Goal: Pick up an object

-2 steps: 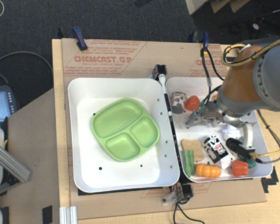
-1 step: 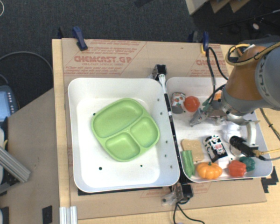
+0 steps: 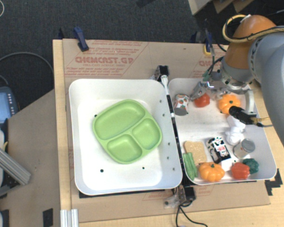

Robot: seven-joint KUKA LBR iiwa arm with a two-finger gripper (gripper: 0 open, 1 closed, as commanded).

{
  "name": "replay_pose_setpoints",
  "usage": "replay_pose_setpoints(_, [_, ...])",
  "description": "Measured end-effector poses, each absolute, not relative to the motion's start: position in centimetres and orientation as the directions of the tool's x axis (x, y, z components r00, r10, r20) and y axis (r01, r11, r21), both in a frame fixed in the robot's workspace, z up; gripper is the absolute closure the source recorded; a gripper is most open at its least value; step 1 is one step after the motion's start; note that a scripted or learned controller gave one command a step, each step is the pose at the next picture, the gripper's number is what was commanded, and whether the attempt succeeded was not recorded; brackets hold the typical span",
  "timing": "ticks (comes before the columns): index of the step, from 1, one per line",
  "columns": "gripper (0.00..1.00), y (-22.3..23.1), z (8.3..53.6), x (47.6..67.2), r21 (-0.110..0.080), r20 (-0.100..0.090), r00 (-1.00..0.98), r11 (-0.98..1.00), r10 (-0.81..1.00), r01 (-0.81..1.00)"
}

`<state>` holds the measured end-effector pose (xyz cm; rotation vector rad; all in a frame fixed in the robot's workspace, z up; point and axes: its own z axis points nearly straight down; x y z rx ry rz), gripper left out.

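We see cardboard-topped bench (image 3: 132,56) on dark carpet (image 3: 85,8); gripper (image 3: 204,90) over right bin (image 3: 267,150) by red tomato (image 3: 202,100), jaw state unclear.

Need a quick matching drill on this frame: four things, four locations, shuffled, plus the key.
Things:
1. green divided plate
2. red tomato-like piece
3. orange pumpkin
4. cracker-like tan slab

Places:
A. right bin, near edge, beside a red-and-green piece
B. middle of the left bin
C. right bin, far end, at the gripper
D. right bin, by the divider, just above the near pumpkin

Pairs: 1-B, 2-C, 3-A, 4-D
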<state>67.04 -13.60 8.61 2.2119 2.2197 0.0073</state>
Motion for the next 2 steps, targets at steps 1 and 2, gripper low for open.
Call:
replay_pose_setpoints(1, [1.0, -13.6, 9.6, 66.8, 0.005, -0.002, -0.003, 0.003, 1.0, 1.0])
replay_pose_setpoints(2, [1.0, -2.7, 19.1, 66.8, 0.01, 0.002, -0.01, 0.009, 1.0, 1.0])
